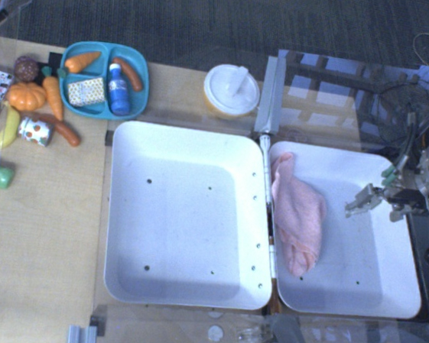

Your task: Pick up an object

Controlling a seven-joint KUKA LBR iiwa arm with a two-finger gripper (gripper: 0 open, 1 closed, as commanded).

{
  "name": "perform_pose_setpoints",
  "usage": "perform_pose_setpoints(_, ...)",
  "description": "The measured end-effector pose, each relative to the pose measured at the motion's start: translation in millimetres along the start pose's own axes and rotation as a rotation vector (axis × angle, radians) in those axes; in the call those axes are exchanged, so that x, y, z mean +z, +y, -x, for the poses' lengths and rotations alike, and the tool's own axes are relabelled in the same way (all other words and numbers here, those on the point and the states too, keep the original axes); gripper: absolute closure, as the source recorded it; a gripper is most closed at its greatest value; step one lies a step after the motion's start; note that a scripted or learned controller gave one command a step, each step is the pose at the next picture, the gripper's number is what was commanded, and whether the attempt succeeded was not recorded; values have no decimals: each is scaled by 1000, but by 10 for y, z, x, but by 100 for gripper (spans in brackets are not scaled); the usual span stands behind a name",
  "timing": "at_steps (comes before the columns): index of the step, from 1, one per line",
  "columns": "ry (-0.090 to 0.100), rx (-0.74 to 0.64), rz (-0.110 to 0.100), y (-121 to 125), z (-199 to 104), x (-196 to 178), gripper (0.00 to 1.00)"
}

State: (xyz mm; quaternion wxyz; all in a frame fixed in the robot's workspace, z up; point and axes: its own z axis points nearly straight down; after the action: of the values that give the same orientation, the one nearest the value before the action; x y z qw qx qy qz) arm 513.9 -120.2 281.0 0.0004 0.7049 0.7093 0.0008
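Note:
A crumpled pink cloth [298,215] lies in the right white bin [384,301], along its left wall. My gripper [380,206] hovers over the right part of that bin, to the right of the cloth and apart from it. It is open: its two fingers [361,200] stand spread, with nothing between them. The arm's grey wrist and orange band sit at the frame's right edge.
The left white bin [186,217] sits beside the right one. Beyond the bins are a white lidded bowl [231,90] and a blue divided plate [106,79] of toy food. More toy food [30,100] lies on the bench at far left.

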Motion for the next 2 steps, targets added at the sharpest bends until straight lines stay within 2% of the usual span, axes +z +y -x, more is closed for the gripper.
perform_pose_setpoints(1, 0, -95, -3, 450, 187, 1690, 0)
perform_pose_setpoints(2, -1, 26, 1, 479, 310, 1504, 0)
